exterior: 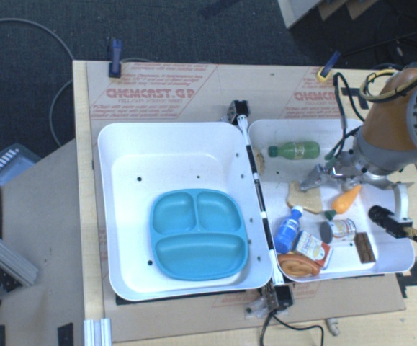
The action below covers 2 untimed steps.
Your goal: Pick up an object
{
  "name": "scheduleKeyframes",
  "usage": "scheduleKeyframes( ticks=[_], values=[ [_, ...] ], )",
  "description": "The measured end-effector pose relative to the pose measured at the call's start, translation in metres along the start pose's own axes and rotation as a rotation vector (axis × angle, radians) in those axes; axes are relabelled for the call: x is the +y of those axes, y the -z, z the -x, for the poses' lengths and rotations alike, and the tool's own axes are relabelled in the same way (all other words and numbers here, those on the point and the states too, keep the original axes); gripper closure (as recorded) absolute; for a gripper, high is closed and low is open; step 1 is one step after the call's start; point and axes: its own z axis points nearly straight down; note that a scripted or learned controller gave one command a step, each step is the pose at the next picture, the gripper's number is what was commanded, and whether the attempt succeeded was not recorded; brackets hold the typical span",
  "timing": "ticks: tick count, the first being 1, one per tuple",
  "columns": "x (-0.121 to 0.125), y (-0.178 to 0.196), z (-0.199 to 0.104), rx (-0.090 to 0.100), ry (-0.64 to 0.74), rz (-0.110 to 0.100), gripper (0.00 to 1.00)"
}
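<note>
Two white bins: one [122,193] well left of the gripper [328,174], one [294,130] beneath it. One blue divided plate [197,234], far left. One green bottle [293,150], just left. One orange carrot [346,199], one blue bottle [287,231], one small jar [338,229], one brown block [365,247], all below.

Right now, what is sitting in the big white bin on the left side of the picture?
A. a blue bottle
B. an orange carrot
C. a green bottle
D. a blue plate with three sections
D: the blue divided plate lies alone in the left bin, while the green bottle, the orange carrot and the blue bottle are all in the right bin.
</note>
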Motion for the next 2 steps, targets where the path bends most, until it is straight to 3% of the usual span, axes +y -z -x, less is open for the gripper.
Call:
scheduleKeyframes(
  ticks=[1, 2],
  values=[
    [-0.047, 0.0, 0.032, 0.013, 0.007, 0.001, 0.0],
    [-0.016, 0.001, -0.072, 0.003, 0.002, 0.006, 0.0]
  ],
)
